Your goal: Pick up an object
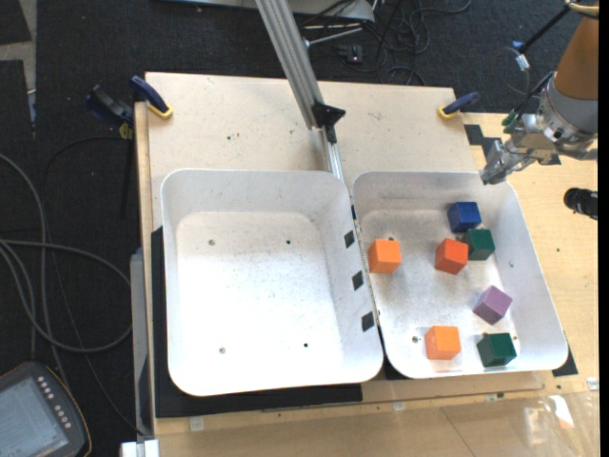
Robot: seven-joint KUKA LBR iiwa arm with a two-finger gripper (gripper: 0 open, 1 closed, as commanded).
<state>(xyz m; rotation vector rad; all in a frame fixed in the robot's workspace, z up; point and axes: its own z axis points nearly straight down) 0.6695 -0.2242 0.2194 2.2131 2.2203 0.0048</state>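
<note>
The right bin (419, 190) holds several small cubes. A blue cube (464, 215) lies near its far side, with a dark green cube (481, 244) and a red-orange cube (451, 255) touching just in front of it. An orange cube (384, 254) sits toward the bin's left wall. A purple cube (493, 304) lies lower right, and another orange cube (442, 342) and a second dark green cube (497, 348) rest near the front rim. My gripper (495, 169) hangs above the bin's far right corner, apart from every cube, with nothing seen in it.
The left bin (186, 255) stands beside the right one, sharing a middle wall (357, 265). A slanted metal pole (290, 46) crosses the back of the bench. Blue-and-yellow clamps (152, 98) (459, 105) grip the board's far corners.
</note>
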